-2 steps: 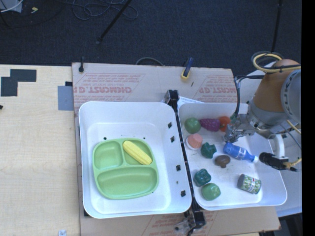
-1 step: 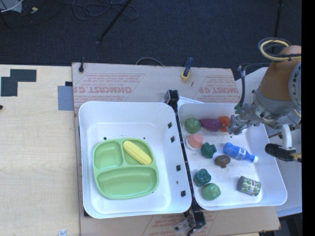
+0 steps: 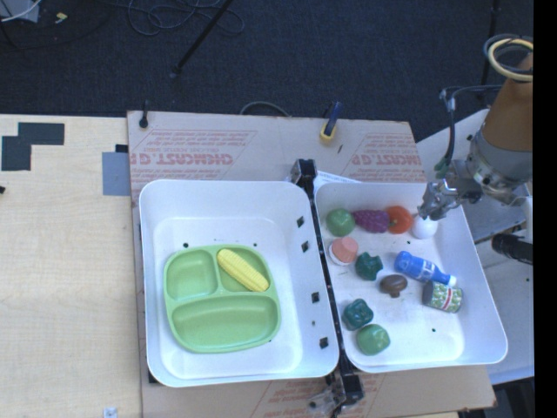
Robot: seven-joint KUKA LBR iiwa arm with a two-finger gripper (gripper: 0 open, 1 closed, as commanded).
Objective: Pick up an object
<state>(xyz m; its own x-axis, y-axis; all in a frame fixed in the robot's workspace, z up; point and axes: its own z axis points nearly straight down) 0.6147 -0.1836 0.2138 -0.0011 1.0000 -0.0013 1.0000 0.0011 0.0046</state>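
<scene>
My gripper (image 3: 432, 204) hangs over the far right part of the right bin (image 3: 483, 338), just above a small white object (image 3: 424, 227). Beside that object lie an orange-red tomato (image 3: 399, 219), purple grapes (image 3: 372, 220) and a round green fruit (image 3: 340, 223). Lower in the bin are a pink disc (image 3: 345, 251), a dark green pepper (image 3: 368, 266), a blue bottle (image 3: 422, 268), a brown mushroom (image 3: 393, 284), a small can (image 3: 443, 297), a teal piece (image 3: 357, 313) and a green apple (image 3: 372, 339). Nothing is visibly held.
The left bin (image 3: 174, 203) holds a green divided plate (image 3: 218, 320) with a yellow corn cob (image 3: 242, 270) in its upper right section. A black divider clip (image 3: 304, 171) sits where the bins meet. The arm (image 3: 509, 120) comes in from the right.
</scene>
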